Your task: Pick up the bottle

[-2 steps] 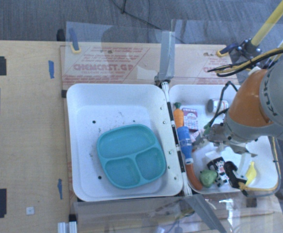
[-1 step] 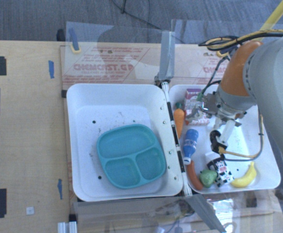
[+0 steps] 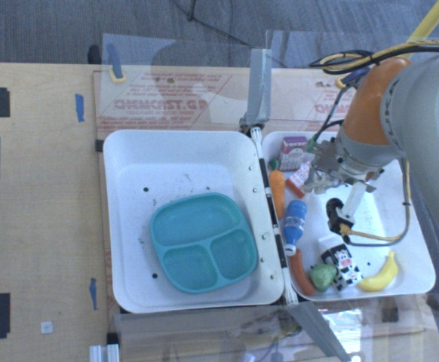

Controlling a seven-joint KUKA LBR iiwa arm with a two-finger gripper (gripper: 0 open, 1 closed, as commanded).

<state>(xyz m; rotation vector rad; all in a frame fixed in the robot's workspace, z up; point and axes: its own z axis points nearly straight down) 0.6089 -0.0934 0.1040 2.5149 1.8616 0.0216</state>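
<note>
While the grey arm with the orange band (image 3: 370, 111) reaches in from the right, its gripper (image 3: 321, 173) is seen low over the back part of the right white bin (image 3: 419, 266). How the gripper is set cannot be told, because the arm's own body covers it. Nothing can be seen held in it.

The small bottle with the blue cap and blue label (image 3: 293, 221) is found lying on its side in the right bin, close to the wall between the two bins. It is near the gripper, just in front of it and a little toward that wall. A long orange carrot (image 3: 278, 191) is lying right beside the bottle's top end, maybe touching it. Another orange carrot-like piece (image 3: 301, 271) is lying just past its lower end. A small red and white box (image 3: 293, 151) is seen at the back, a round green toy (image 3: 323, 277) and a black and white toy (image 3: 342, 266) near the front, and a yellow banana (image 3: 379, 274) in the front corner. A teal tray with three parts (image 3: 204, 241) is lying in the left white bin (image 3: 121, 202).

Much could go wrong from here. The bottle is round and lying flat, so it could be rolled away or squeezed out if it is pinched off its middle. The carrot could be grabbed by mistake, because it is so close. The bin wall could be bumped, since the bottle is lying next to it.
</note>
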